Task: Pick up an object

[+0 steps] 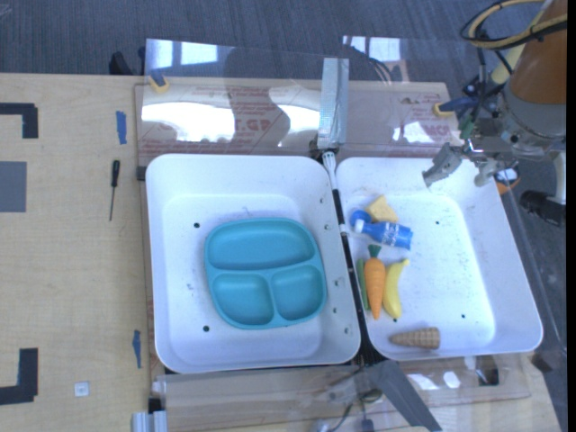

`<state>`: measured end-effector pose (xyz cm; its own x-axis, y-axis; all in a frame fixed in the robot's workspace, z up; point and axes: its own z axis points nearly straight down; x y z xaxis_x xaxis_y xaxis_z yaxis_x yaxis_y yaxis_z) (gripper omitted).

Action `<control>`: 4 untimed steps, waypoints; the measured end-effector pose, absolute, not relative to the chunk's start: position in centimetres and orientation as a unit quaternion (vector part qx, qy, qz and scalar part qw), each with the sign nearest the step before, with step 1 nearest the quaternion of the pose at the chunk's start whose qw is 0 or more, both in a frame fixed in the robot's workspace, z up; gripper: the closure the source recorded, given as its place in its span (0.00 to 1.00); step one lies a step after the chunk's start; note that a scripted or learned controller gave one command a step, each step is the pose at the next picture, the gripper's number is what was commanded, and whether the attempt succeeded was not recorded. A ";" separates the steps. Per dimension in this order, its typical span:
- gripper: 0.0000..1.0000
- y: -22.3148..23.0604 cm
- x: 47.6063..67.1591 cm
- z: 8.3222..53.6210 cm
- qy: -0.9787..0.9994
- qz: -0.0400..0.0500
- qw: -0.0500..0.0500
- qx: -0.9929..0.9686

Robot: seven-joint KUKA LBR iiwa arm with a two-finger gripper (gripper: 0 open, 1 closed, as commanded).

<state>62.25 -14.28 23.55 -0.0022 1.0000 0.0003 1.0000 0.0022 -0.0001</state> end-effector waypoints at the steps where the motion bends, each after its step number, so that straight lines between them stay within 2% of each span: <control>1: 0.00 -9.9 60.6 16.9 -0.733 0.001 0.003 -0.680; 2: 1.00 -10.0 60.8 18.3 -0.733 -0.001 -0.002 -0.681; 3: 0.00 -10.0 60.8 18.2 -0.732 -0.001 -0.001 -0.681; 4: 0.00 -10.3 63.2 8.9 -0.777 -0.003 -0.004 -0.629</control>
<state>63.24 -10.27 8.87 -0.2081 0.9781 -0.0027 0.9781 0.2081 0.0089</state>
